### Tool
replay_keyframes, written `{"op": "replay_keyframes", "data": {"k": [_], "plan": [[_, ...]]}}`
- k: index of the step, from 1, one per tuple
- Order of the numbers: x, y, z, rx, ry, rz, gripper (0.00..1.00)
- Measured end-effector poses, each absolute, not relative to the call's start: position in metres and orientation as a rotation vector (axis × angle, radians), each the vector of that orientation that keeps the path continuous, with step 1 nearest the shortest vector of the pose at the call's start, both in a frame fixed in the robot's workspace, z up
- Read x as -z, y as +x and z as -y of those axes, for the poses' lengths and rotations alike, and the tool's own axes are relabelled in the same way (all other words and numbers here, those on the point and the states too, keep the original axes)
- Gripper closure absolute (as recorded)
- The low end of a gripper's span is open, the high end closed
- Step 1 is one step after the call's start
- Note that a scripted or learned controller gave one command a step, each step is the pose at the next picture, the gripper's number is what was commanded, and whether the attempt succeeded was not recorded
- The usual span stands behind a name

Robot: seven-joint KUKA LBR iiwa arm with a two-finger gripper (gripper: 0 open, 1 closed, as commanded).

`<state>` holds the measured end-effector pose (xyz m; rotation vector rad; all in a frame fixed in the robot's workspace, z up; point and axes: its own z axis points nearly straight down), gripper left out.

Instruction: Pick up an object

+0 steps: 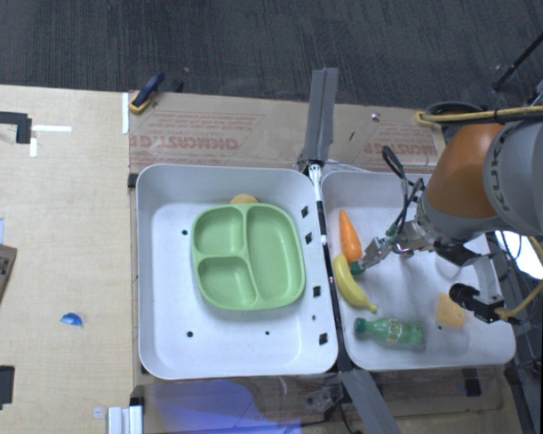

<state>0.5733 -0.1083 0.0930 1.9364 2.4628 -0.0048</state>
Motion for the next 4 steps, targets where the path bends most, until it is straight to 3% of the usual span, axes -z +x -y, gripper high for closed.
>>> {"op": "replay_keyframes", "data": {"k": [1,2,3,4], "plan": [[-0.092,0.623,0.099,0.002,1.969,-2.448,0.0],[-0.093,0.659,0.103,0.001,2.059,-2.37,0.0],[-0.126,0.627,0.116,0.002,2.078,-2.355,0.0],[-0.091,0.562,0.134,0.003,2.153,-2.291,0.0]]}}
